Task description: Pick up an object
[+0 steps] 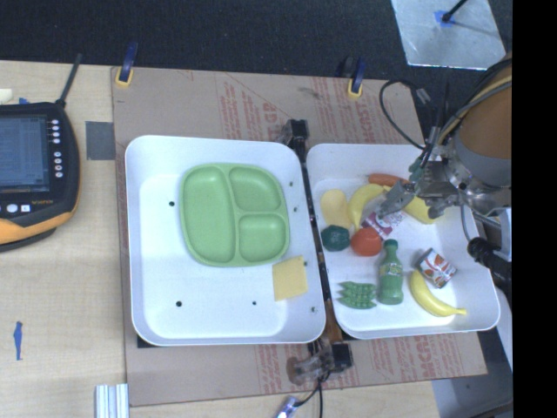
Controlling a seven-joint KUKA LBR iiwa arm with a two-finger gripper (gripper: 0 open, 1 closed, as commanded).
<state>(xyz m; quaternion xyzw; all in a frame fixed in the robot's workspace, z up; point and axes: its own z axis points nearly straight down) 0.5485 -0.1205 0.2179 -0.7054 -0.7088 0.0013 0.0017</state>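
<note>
Red and white, a small packet (380, 225) is seen directly under the gripper (392, 205) in the right bin (487, 316), btwn a yellow banana (364, 202) and a red tomato (366, 243). The gripper is angled down-left from the arm at the right; its state can't be told. The packet's long axis seems to run w/ the gripper's slant, toward lower left. The approach is judged nearly vertical; crowding by the neighbours is a risk.
</note>
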